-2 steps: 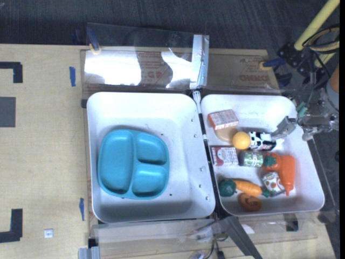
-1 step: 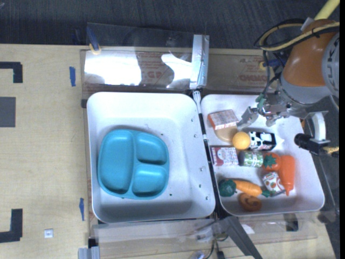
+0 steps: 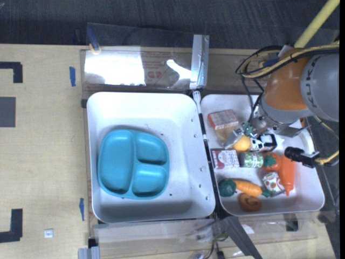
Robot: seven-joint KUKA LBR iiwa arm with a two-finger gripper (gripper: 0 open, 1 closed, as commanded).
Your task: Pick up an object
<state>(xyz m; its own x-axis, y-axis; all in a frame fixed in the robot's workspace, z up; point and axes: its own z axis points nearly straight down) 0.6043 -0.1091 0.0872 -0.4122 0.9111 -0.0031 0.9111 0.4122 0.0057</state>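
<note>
The right bin (image 3: 312,198) holds several small toy foods. A tan box (image 3: 223,119) lies at its back left, with a yellow lemon (image 3: 242,143) just in front of it. A red and white carton (image 3: 225,158) and a green bottle (image 3: 253,159) lie in the middle. An orange bottle (image 3: 288,174), a strawberry-print carton (image 3: 272,183), a carrot (image 3: 248,187) with a green top and a brown ring (image 3: 249,201) lie toward the front. My gripper (image 3: 254,134) is low over the back middle of this bin, right beside the lemon and above the green bottle.
The left bin (image 3: 178,109) holds a blue divided plate (image 3: 132,163). A clear plastic sheet (image 3: 140,66) stands behind the left bin. The arm with its orange band (image 3: 285,90) covers the right bin's back right corner.
</note>
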